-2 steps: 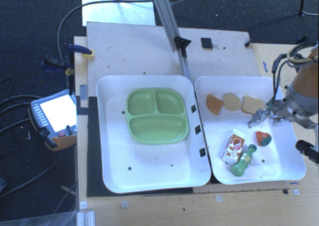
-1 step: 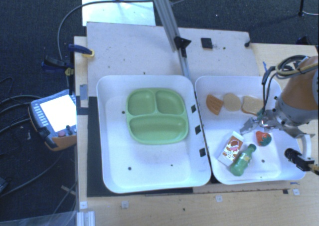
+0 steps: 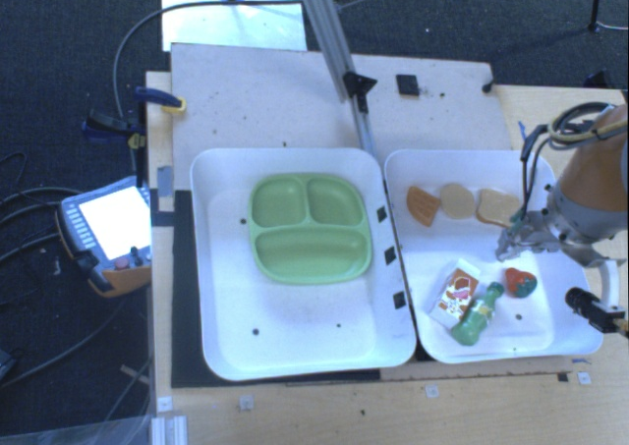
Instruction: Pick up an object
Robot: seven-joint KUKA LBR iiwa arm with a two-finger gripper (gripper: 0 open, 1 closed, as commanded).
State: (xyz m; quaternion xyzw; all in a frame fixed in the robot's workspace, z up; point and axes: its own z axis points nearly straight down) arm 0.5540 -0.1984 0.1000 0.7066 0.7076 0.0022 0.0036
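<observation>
The right bin holds an orange wedge, a round tan biscuit, a slice of toast, a red and white packet, a green bottle and a small red fruit. My gripper hangs low at the bin's right side, between the toast and the red fruit, just above the fruit. Its tips are small and dark against the arm. I see nothing between them.
The left bin carries a green divided plate. A metal pole slants over the back board. A handheld pendant and cables lie on the floor to the left. The arm's orange band rises at the right.
</observation>
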